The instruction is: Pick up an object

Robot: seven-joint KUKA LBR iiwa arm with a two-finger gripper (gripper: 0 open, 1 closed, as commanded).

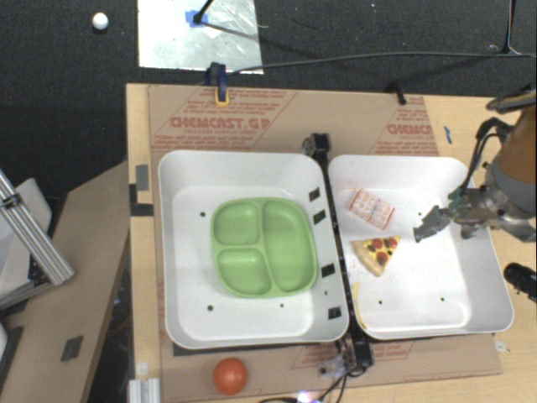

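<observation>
An orange-red ball (pixel 230 375) is seen nearest the camera, resting on the brown board (pixel 277 112) just below the front rim of the left bin (pixel 180 225). The left bin is occupied by a green divided plate (pixel 263 247), which is laid flat near the bin's middle; three compartments can be made out in it.

Immediately to the right, the right bin (pixel 478 309) is set against the left one, with black clips (pixel 320 217) spaced along the seam between them. Two objects are found in the left half of the right bin: a small pink-and-white patterned packet (pixel 372 208), and, just below it, a toy pizza slice (pixel 377 253) with yellow crust and red and dark toppings. The two are close together but are not seen to touch.

The gripper (pixel 426 225) is reached in from the right, positioned over the middle of the right bin, to the right of the packet and the pizza slice and apart from both. Nothing is visible between its fingers. Whether the jaws are apart or together cannot be told from this angle. Behind it the grey arm (pixel 516 183) is seen at the right edge.

Beyond the bins, a shiny sheet (pixel 197 23) is laid on the dark surface, with a blue clamp (pixel 218 81) at its near edge, and a small white ball (pixel 101 21) lies to its left.
</observation>
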